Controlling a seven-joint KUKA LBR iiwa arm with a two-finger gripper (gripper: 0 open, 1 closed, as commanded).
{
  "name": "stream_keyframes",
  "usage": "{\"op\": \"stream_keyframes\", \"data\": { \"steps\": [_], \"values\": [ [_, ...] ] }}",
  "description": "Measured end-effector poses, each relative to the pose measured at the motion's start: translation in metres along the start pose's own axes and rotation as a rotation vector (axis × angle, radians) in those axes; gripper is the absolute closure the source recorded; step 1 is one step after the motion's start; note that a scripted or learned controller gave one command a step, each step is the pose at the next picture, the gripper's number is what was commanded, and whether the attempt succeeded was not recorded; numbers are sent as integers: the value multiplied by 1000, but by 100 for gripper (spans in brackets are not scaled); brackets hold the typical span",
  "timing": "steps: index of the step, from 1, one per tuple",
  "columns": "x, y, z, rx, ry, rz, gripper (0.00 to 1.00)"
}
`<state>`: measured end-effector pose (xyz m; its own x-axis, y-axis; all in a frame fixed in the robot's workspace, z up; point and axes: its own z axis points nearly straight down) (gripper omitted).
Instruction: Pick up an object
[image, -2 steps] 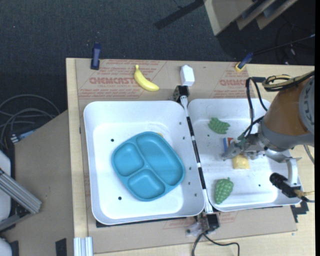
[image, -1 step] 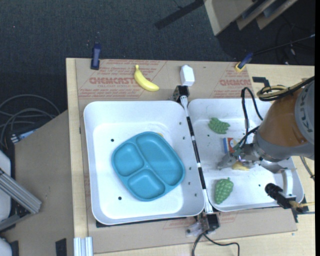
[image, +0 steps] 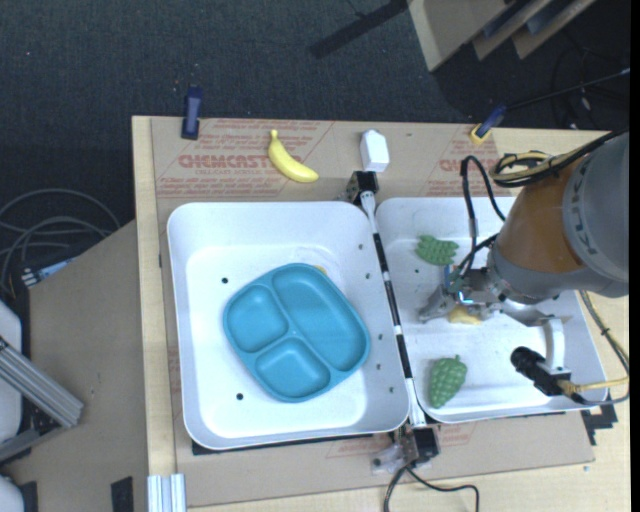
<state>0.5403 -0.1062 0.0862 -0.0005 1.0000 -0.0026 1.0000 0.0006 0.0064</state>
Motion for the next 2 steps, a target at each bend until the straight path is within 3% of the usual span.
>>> {"op": "stream_keyframes", "data": {
  "steps": [1, 2],
  "values": [
    [7, 28, 2, 4, 2, 0, 0],
    [7, 31, -13, -6, 1, -1, 100]
  ]
}}
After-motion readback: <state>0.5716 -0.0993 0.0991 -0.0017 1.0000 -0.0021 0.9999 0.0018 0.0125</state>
